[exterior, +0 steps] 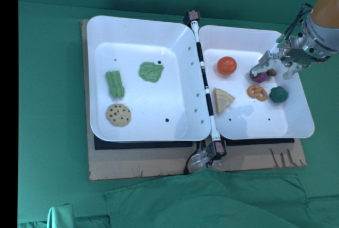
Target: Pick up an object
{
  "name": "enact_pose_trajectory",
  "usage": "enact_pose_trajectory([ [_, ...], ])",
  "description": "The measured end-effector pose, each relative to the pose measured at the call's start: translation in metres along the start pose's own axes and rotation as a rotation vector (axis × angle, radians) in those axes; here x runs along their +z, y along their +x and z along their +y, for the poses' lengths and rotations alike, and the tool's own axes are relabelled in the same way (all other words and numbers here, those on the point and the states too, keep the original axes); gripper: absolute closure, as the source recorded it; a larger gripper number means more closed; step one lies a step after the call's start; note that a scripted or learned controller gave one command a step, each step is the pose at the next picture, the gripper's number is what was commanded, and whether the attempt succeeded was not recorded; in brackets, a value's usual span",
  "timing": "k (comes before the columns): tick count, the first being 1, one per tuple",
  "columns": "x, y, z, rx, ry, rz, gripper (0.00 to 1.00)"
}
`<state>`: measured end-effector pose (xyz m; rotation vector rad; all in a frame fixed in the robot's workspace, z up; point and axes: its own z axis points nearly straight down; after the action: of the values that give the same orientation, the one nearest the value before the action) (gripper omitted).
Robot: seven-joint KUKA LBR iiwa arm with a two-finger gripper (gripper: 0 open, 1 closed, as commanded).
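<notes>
A grey robot arm point(324, 20) with an orange band, cut off by the upper right edge of the frame, lowers its claw point(274, 70) over the right bin point(249, 36) at a green-draped counter point(53, 89). One finger point(261, 67) slants down toward a small purple object point(259, 78), much of it hidden beneath the claw and too blurred to identify; a second finger point(289, 71) hangs to its right, above a dark green broccoli-like piece point(278, 94). The two fingers stand apart, and nothing is visibly clamped between them. Whether the finger touches the purple object cannot be told.

Also in the right bin: an orange-red round fruit point(226, 65) at upper left, a pretzel point(257, 92) just below the purple object, and a tan wedge point(222, 99) against the bin's left wall.

The left bin point(137, 28) holds a green lettuce leaf point(151, 71), a green asparagus-like bundle point(115, 84) and a chocolate-chip cookie point(118, 114), all well apart.

A black-and-white striped bar point(203, 76) runs between the bins; the fittings at its ends are hard to make out. Both bins sit on a brown board point(137, 168). No readable writing or labels appear anywhere.
</notes>
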<state>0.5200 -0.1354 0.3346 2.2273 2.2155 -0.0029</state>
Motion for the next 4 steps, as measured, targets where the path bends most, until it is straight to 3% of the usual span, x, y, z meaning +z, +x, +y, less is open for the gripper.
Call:
enact_pose_trajectory([
  [3, 0.125, -0.011, 0.001, 0.000, 0.002, 0.001, 0.00],
  [4, 0.152, -0.013, 0.004, -0.001, -0.009, -0.002, 0.00],
])
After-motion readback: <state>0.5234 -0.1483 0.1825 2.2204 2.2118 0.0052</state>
